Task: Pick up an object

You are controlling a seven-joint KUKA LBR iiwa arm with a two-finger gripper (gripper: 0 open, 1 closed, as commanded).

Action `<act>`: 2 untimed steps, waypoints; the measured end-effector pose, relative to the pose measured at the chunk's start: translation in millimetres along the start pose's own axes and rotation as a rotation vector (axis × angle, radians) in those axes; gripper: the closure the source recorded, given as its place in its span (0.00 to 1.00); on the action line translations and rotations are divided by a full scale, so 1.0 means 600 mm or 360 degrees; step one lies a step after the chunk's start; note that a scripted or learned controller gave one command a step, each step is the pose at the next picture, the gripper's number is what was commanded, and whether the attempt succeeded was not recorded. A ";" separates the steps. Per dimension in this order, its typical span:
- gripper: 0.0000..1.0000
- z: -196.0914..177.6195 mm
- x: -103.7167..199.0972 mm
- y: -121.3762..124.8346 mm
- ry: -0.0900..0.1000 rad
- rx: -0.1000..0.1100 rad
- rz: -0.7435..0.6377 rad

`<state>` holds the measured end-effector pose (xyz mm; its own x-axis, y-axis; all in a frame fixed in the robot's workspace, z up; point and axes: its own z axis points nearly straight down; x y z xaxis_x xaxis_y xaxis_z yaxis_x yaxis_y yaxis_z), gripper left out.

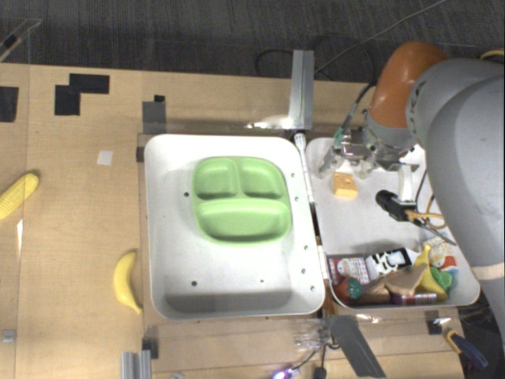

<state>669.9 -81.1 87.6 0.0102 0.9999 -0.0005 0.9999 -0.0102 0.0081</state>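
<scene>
A small yellow-orange cheese-like wedge block (344, 184) lies on the right white bin (357, 227) floor, just below the metal gripper (341, 153), whose grip I cannot tell.

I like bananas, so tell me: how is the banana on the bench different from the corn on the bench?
The banana is smooth and curved like a hook; the corn is straighter and looks bumpy. The banana lies right beside the left bin, while the corn lies far off at the bench's left edge, partly cut off by the picture. Both are yellow and rest on the wooden bench, outside the bins.
</scene>
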 end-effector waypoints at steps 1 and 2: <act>1.00 -0.024 0.004 0.006 -0.0001 -0.0016 -0.0017; 1.00 -0.183 0.108 -0.022 0.0003 0.0001 -0.0064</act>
